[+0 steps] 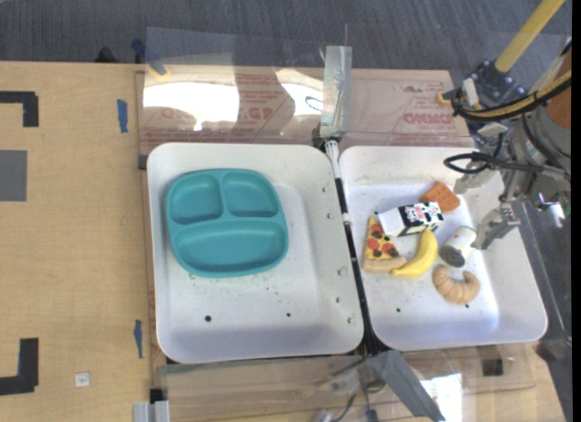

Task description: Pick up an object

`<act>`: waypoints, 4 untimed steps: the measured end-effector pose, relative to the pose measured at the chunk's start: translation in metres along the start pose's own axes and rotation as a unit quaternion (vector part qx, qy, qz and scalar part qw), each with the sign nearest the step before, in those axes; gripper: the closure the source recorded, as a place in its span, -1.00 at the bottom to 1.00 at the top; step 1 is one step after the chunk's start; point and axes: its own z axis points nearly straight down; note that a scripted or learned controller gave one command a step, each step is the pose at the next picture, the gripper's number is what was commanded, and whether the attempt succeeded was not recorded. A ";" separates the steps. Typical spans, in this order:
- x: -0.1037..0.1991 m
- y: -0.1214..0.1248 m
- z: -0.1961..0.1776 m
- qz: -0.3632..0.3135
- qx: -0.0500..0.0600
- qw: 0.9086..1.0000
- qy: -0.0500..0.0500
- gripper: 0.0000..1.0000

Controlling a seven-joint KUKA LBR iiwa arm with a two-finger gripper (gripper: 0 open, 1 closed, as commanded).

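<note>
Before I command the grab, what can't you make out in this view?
- Gripper: its fingers blur into cables at the right bin's edge, so open or shut is unclear.
- Can: too small to tell if the gripper touches it.
- Carton: print too small to read.
- Arm: cut off by the frame's right edge.

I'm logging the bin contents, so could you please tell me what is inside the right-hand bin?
The right-hand bin holds a pizza slice, banana, croissant, milk carton, orange block and small can. Anything beneath them is hidden.
</note>
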 end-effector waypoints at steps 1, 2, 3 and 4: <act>-0.043 0.035 0.167 0.130 0.000 0.991 -0.004 -1.00; -0.044 0.037 0.157 0.129 0.001 0.992 -0.007 1.00; -0.080 0.084 0.087 0.303 -0.001 0.953 -0.004 1.00; -0.042 0.161 0.090 0.460 0.000 0.888 0.002 1.00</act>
